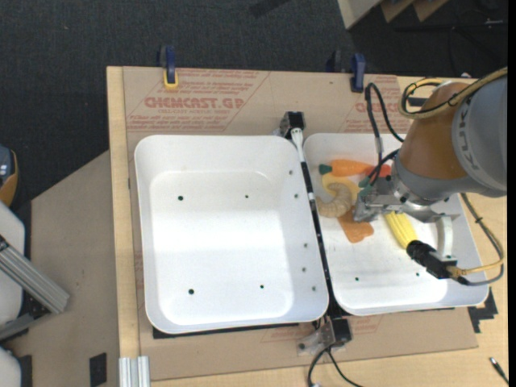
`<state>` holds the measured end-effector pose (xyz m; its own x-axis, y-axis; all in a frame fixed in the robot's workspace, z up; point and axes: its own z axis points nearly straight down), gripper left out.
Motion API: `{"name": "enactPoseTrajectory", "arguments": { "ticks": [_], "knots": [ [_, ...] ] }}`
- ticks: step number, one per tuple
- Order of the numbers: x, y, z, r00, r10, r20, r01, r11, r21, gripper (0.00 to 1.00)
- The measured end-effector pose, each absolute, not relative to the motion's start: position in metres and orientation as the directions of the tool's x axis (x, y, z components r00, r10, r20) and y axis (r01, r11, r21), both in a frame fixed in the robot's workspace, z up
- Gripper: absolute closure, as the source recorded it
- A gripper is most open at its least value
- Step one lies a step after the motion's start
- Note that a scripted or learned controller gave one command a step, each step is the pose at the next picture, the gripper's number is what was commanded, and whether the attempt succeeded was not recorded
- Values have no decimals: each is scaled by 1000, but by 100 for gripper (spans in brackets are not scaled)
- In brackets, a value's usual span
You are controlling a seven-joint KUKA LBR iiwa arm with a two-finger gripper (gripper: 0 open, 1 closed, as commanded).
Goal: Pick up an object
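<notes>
A: What does the arm (451,147) hide?
B: Part of the right bin (379,293) and the objects beneath the wrist. Finger state at the gripper (363,208): undeterminable.
A: Anything cropped?
B: The arm's upper links, cut off at the right edge.

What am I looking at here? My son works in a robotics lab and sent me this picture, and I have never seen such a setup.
This is one camera fixed above a bench, looking down at a slant. The grey and orange shape on the right is a robot arm reaching in; its gripper is down inside the right bin. Two shallow white bins sit side by side on a brown board. The left bin shows bare white floor. In the right bin lie small toy-like items: an orange carrot-shaped piece, a yellow corn-like piece, an orange flat piece and a pale piece. Whether anything is gripped cannot be made out.
</notes>
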<state>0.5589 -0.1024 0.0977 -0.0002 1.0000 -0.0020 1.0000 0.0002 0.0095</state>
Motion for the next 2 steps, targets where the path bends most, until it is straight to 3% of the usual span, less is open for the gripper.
{"name": "enactPoseTrajectory", "arguments": {
  "ticks": [1, 2],
  "knots": [
    [485, -95, 84, 2, 1000, 2, 1000, -2, -6, 100],
    [526, -10, 191, -12, 1000, 4, 1000, 12, 14, 100]
  ]
}}
